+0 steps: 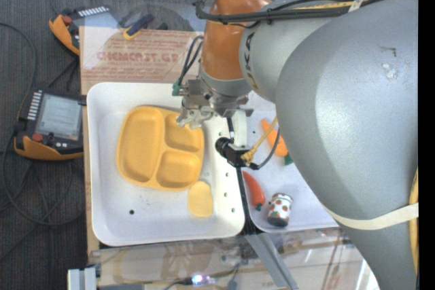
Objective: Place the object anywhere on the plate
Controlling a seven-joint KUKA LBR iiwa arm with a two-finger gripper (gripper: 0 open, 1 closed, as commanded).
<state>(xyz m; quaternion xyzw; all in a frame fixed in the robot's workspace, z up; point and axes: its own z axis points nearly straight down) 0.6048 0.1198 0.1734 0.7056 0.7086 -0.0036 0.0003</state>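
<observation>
Below the arm's orange band, the end effector (192, 113) hangs over the upper right part of the plate (160, 147), at about one o'clock from the plate's middle; its metal fingers are too small and cluttered to read, so I cannot tell whether they are apart or together, or whether anything sits between them.

The plate is smooth matte yellow plastic, a rounded shape moulded into three shallow compartments: one large at nine o'clock, two smaller ones to the right. It lies flat in the left bin (109, 214), a shallow white tray with rounded corners.

Just off the plate's rim at five o'clock lies a pale yellow slab (200, 200), flat, with softened corners, roughly squarish, its slightly longer axis running twelve to six. It touches or nearly touches the plate's edge; which one I cannot tell.

The right bin (306, 214) holds a carrot (254, 189), orange and tapered, its long axis running from eleven to five o'clock, with the narrow tip toward five. Beside it at four o'clock sits a small rounded white toy (279, 208) with red and dark markings. More orange pieces (273, 137) lie further up, partly hidden by black cable (228, 149).

A brown cardboard sheet (136, 58) with red print lies at twelve o'clock from the left bin.
</observation>
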